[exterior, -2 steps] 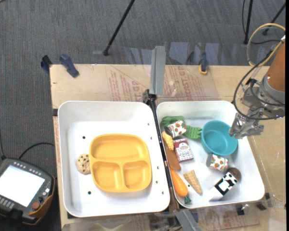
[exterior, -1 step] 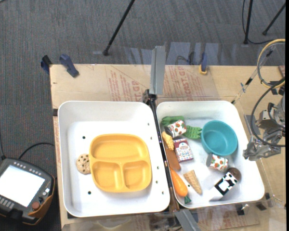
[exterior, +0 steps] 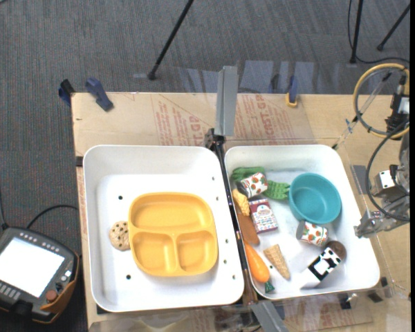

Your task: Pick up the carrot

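Camera view: you've got two white bins side by side on the bench. Use the teal bowl [exterior: 315, 197] in the right bin [exterior: 360, 185] as your landmark.

The carrot [exterior: 257, 263] lies down-left of the bowl, near the bin's front-left corner, orange with its green end [exterior: 268, 286] toward the front wall. It runs along the left wall and sits free, nothing gripping it. Just right of it is a cone [exterior: 277, 261]. Up from the carrot is a brown stick-like piece [exterior: 247, 228], and above that a corn cob [exterior: 241, 202].

Directly left of the bowl: a red box [exterior: 263, 216], a small printed cup [exterior: 253, 184] tipped on its side, and green leafy pieces [exterior: 277, 189] touching the bowl's left rim. Just below the bowl is a second printed cup [exterior: 312, 234]; below that, a black-and-white block [exterior: 325, 263] with a brown round piece [exterior: 337, 248] beside it.

Far left of the bowl, the left bin [exterior: 97, 185] holds a yellow tray [exterior: 173, 232] with a cookie [exterior: 119, 235] touching its left edge.

The arm [exterior: 384, 213] sits right of the bowl, outside the bin's right wall, well apart from the carrot. You can't tell its grip state: the hand is not clear at the edge.
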You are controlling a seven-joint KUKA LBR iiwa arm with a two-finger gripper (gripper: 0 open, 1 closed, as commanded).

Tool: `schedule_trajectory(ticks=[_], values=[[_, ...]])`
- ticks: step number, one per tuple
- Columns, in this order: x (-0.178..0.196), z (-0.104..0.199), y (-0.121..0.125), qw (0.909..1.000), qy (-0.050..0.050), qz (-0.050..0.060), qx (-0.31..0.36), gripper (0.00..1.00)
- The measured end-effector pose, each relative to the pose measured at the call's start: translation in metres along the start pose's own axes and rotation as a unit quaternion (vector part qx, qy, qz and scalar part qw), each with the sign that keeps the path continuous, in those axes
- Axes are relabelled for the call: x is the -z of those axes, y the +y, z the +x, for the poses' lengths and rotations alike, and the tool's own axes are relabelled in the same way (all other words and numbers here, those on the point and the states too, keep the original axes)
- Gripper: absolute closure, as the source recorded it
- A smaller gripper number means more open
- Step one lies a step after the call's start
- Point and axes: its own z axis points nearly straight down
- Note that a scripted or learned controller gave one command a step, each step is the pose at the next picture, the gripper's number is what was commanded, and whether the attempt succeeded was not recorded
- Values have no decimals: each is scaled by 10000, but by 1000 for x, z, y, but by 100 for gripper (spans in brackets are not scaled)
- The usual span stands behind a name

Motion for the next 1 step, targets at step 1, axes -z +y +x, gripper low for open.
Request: schedule_trajectory(ticks=[1], values=[[-12, -4, -4, 9886, -6, -2, 1508, 100]])
